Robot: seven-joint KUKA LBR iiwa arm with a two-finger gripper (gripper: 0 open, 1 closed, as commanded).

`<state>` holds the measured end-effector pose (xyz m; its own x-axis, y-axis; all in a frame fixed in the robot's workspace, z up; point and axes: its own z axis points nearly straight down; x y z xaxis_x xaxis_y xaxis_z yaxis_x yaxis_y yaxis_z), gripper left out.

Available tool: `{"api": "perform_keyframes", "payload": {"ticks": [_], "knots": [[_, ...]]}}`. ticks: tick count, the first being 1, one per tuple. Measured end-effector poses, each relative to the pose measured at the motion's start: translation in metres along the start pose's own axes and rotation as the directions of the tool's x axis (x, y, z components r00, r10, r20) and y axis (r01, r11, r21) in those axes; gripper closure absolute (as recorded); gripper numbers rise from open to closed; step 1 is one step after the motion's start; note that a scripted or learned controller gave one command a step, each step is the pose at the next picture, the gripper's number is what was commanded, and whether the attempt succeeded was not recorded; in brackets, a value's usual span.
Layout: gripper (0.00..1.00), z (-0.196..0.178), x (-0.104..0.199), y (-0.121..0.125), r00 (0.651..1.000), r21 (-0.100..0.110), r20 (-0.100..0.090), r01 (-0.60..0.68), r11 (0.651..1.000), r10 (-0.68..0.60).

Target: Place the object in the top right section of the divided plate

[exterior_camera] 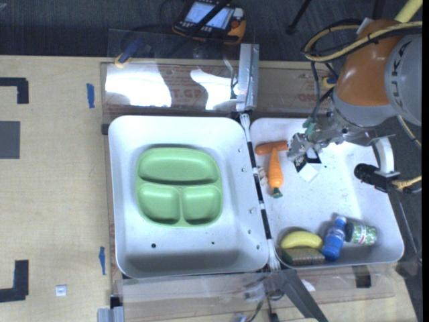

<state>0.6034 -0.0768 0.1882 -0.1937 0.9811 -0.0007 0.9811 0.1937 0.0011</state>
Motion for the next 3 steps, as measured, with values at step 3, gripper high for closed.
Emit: {"api": "perform_keyframes", "payload": {"ticks": [3], "knots": [[1.00,0.001,0.240,0.027,0.993,0.003,-0.001,0.114,0.993,-0.114]]}}
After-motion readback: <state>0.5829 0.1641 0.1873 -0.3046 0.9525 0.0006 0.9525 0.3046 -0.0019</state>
